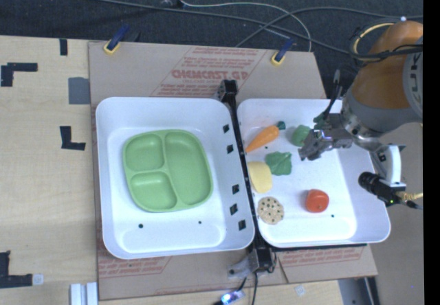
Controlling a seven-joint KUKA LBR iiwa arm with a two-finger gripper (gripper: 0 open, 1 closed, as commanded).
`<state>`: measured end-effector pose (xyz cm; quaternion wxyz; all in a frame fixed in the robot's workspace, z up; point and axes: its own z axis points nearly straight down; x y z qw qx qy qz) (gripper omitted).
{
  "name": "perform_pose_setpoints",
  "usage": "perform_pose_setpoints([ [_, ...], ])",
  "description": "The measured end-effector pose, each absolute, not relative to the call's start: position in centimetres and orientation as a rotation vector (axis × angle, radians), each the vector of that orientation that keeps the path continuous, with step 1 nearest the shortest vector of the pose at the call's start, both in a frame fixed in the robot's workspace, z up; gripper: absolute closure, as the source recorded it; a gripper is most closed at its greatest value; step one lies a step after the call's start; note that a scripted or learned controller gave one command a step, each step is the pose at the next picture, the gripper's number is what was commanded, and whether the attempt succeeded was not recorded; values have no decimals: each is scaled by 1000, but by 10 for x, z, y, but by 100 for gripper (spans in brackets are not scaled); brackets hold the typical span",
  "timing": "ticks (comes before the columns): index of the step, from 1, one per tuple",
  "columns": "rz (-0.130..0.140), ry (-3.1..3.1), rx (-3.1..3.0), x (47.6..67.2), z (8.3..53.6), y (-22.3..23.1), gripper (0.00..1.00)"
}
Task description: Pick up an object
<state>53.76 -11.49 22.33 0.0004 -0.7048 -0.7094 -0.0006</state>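
Glossy round red tomato (316, 200) beside speckled cookie (271, 210), gripper (311, 149) above

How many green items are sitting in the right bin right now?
2: a small green leafy piece beside the gripper, and a darker green leafy piece next to the yellow block. The arm could hide more.

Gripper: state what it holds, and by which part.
Cannot be told. The gripper hangs over the right bin near a green piece; nothing shows between its fingers.

Glossy white plastic bins (110, 159) hold a matt green plastic tray (167, 170) over cardboard (206, 70).
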Motion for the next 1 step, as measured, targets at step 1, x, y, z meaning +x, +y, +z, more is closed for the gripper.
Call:
perform_pose_setpoints([
  [1,-1,-2227,-2213,528,232,-67,100],
])
